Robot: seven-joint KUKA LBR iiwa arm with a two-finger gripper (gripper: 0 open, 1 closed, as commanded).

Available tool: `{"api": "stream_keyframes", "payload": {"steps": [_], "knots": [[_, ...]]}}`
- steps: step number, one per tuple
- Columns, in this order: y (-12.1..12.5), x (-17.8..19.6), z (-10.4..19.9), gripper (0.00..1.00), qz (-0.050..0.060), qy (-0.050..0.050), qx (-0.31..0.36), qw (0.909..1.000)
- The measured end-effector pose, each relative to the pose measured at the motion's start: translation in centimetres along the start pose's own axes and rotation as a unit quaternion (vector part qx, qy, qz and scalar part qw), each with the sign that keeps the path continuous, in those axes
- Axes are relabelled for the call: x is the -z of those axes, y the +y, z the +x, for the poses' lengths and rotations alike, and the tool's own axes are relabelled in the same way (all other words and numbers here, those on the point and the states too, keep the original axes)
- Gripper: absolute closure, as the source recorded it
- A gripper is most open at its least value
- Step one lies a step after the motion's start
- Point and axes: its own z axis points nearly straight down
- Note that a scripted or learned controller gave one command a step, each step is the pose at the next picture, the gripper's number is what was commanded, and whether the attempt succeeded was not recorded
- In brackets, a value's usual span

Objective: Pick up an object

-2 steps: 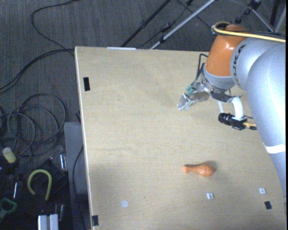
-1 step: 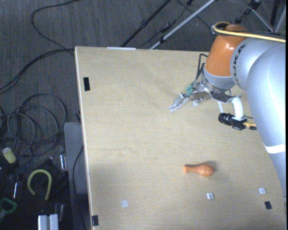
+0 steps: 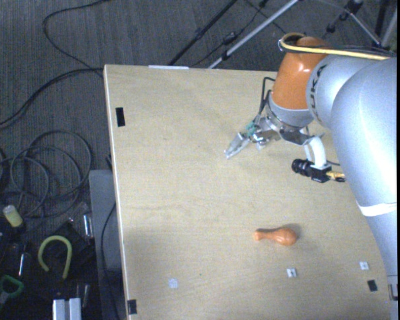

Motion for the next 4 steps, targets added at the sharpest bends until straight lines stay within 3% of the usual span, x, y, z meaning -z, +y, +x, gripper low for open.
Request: {"api": "stream_keyframes", "payload": {"steps": [1,2,3,4], "knots": [[-2.0,10.6,-6.3,0.00,0.000,-0.001,-0.091,0.9958],[-4.6,2.1,-11.0,0.00,0.000,-0.001,0.045,0.9990],[-2.8,0.1,-8.6,0.00,0.000,-0.001,0.085,0.9964],[-2.7,1.0,-8.6,1.00,-0.001,-0.001,0.085,0.9964]]}}
